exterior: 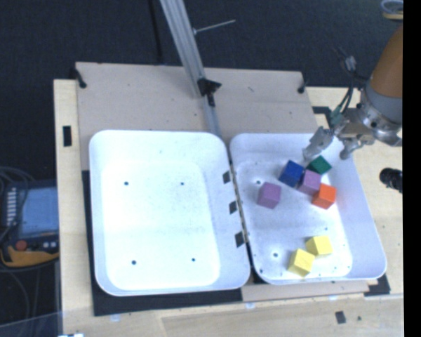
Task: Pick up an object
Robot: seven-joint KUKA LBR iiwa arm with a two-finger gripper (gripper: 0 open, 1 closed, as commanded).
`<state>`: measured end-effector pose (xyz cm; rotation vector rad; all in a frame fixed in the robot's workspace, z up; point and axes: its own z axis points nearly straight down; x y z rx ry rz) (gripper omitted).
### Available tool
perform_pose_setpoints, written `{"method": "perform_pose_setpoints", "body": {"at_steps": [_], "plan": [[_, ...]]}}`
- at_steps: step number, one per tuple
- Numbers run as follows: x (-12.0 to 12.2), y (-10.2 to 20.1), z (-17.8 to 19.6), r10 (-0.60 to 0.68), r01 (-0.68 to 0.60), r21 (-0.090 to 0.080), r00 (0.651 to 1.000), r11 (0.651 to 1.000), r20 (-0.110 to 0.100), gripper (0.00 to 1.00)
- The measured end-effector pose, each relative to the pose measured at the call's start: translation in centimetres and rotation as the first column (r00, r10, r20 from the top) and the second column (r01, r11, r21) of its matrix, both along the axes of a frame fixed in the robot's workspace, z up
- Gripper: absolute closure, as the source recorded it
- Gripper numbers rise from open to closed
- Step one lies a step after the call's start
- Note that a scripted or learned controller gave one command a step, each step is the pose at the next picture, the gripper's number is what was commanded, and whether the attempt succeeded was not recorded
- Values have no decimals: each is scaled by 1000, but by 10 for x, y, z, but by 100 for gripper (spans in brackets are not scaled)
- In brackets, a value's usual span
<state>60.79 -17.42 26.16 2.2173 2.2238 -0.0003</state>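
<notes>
The right bin (358, 209) holds several small blocks. A blue block (291, 173), a green block (320, 165), a light purple block (310, 182) and an orange block (324, 196) cluster near its far side. Another purple block (269, 194) lies alone to their left. Two yellow blocks (320, 245) (302, 261) rest near the front edge. My gripper (332, 144) hangs open above the far right part of this bin, just over the green block, with nothing between its fingers.
The left bin (98, 188) stands beside the right one. A slanted metal rail (186, 44) rises from the bench behind the bins. A pendant with cables (31, 220) lies off the bench's left side.
</notes>
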Motion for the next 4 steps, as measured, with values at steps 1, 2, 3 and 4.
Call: {"method": "perform_pose_setpoints", "body": {"at_steps": [1,2,3,4], "plan": [[0,0,0,1,-1,0,1000,1000,0,0],[3,4,-61,-1,1,0,1000,1000,-5,0],[-3,-5,-117,-4,4,0,1000,1000,-5,0],[3,-8,-130,-6,6,-8,1000,1000,20,0]]}}
